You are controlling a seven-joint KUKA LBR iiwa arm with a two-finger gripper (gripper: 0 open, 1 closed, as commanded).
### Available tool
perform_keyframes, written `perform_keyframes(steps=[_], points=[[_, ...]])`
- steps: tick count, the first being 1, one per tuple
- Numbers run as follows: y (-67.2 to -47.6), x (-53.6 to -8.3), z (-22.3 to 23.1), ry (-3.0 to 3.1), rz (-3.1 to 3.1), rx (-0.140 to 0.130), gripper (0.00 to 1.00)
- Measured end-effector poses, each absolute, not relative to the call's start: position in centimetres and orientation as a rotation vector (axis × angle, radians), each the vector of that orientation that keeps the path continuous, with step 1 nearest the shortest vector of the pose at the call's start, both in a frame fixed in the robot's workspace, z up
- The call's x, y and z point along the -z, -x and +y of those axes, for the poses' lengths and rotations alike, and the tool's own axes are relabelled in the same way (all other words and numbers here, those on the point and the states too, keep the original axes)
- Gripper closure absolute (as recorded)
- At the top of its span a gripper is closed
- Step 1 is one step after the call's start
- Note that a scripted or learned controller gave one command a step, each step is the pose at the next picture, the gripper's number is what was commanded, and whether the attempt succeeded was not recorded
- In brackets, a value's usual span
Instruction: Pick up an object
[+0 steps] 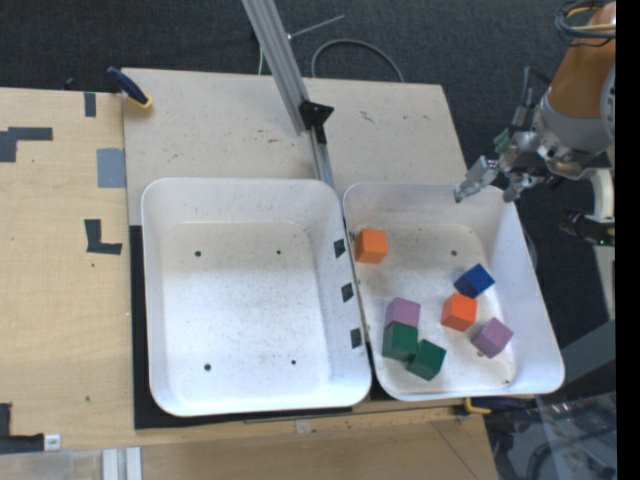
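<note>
- The bench (60,268) fills the left and middle of the view, pale wood with grey tape marks on its left part, and it carries both bins side by side.
- The left bin (240,200) is the big white tray in the centre, shallow, speckled with dark dust.
- The right bin (525,278) sits touching it along the shared rim, and this is where every block lies.
- The arm (580,88) comes in from the right, its orange band showing above the wrist.
- A grey metal rail (275,43) slants down from the top toward the seam between the bins.
- The pincer (487,180) hangs over the far right rim of the right bin, with nothing between its fingers; how wide they stand, I cannot tell.
- An orange block (371,245) sits alone near the left wall of the right bin, well apart from the pincer.
- Two green blocks (412,349) huddle together near the front, touching each other.
- A purple block (403,313) rests just behind them.
- A second orange block (460,312) lies just beside a blue block (474,280).
- Another purple block (491,337) sits near the right wall.
</note>
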State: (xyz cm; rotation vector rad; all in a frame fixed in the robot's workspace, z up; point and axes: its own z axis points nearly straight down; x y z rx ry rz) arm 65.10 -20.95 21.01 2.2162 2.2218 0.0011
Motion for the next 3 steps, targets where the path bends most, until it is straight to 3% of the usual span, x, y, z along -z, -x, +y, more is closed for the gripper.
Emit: perform_keyframes(steps=[3], points=[[-64.18,-22.46,-18.72,-2.220,2.222,0.003,0.00]])
